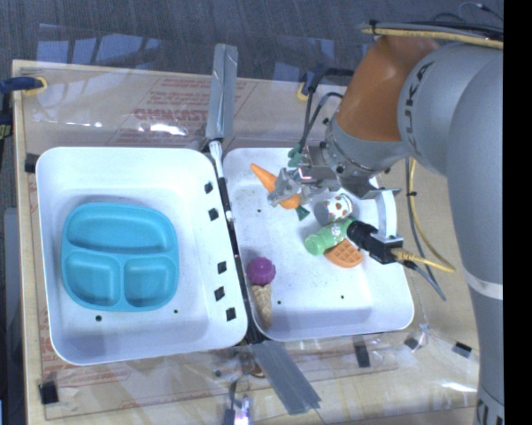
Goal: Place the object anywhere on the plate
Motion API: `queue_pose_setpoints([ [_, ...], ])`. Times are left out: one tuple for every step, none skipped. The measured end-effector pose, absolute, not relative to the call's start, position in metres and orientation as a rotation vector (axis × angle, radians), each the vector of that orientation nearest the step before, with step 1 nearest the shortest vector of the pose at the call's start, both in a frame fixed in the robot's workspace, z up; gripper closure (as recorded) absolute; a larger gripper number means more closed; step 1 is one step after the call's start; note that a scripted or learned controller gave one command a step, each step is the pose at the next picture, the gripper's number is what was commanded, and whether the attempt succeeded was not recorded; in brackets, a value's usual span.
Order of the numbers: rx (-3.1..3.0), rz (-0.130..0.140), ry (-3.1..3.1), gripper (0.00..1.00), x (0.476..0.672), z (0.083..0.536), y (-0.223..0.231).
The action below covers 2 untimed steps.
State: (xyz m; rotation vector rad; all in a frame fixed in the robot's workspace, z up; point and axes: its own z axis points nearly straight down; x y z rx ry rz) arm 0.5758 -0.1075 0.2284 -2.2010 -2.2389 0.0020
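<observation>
The carrot (267,179) lies in the right bin (385,312), orange and tapered, right at the gripper (288,189), its lower end hidden under the metal. Whether the tool is clenched on it or released I cannot tell; nothing shows it being lifted. Just beyond the tool, toward the arm, sit a white ball (337,207), a green toy (324,238) and an orange waffle-like piece (345,256). Nearer the camera lies a purple-topped cone (261,282). The blue plate (118,255) waits well away, across the divider in the left bin (53,171), so the carry must cross that ridge.
</observation>
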Motion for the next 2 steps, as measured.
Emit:
queue_pose_setpoints([
  [-1.939,0.004,-2.467,1.00,0.563,0.191,-0.063],
  [-1.694,0.005,-2.641,1.00,0.545,0.191,0.019],
])
